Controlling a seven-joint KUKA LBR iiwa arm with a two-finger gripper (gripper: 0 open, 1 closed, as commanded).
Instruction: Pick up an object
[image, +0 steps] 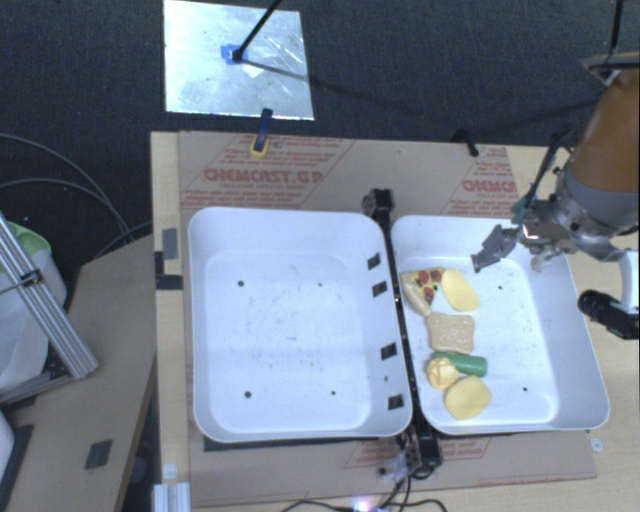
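Both bins white: left bin (290, 330), right bin (560, 360). Pizza slice (420, 288) pale with red spots. Bread slice (451, 332) tan. Green piece (470, 365) beside yellow pieces (467, 397). Desk (330, 165) tan cardboard, red lettering. Arm (612, 150) orange band, grey wrist. Floor (80, 80) dark. Silver sheet (238, 60) far left, blue spot.

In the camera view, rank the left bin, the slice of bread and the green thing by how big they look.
Largest to smallest:
1. left bin
2. slice of bread
3. green thing
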